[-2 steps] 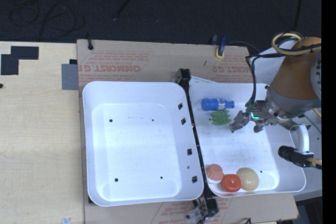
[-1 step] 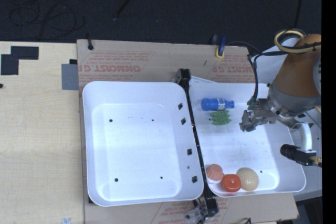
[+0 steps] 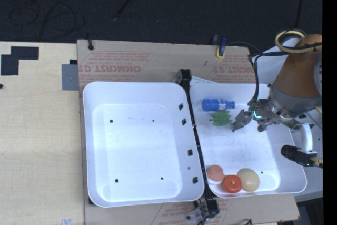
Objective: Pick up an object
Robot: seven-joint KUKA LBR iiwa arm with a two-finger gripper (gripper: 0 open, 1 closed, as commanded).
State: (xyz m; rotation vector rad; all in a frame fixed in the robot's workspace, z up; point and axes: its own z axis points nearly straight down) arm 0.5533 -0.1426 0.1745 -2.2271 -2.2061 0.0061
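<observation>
Three rounded objects are seen at the lower edge of the right bin [image 3: 295, 187], toward the bottom of the frame: a pale pink piece [image 3: 215, 172], a red ball-like object [image 3: 231, 183] and a cream-coloured one [image 3: 248, 179], grouped close together. Higher in the same bin, a blue bottle [image 3: 217, 105] with a white cap is laid on its side, and a small green, leafy-looking object [image 3: 221, 118] is placed just below it. The gripper [image 3: 239, 121] is seen just right of the green object, its dark fingers parted and nothing held between them. The left bin [image 3: 92, 113] is shown at centre frame.
</observation>
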